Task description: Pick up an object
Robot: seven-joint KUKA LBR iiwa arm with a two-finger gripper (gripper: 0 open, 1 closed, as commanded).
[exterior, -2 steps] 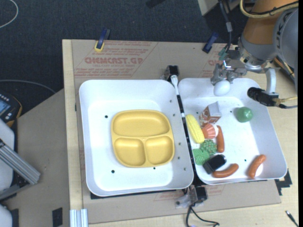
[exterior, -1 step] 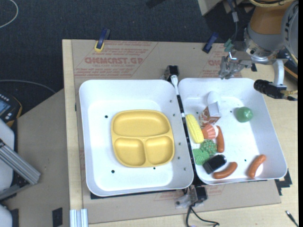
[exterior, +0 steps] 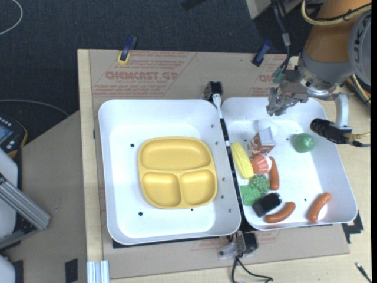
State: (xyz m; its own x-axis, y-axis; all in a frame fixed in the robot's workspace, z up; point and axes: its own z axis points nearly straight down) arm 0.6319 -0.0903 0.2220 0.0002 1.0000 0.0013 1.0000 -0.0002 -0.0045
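Note:
My gripper hangs over the far part of the right bin, just beyond a small brown and white carton. Nothing shows between it and the bin floor. The bin holds a yellow corn cob, an orange piece, a red-orange sausage, a green leafy toy, a black block, two more sausages and a green ball.
The left bin holds a yellow divided plate. A black divider runs between the bins. Clamps sit at the bench's far edge. Bare bin floor lies around the green ball.

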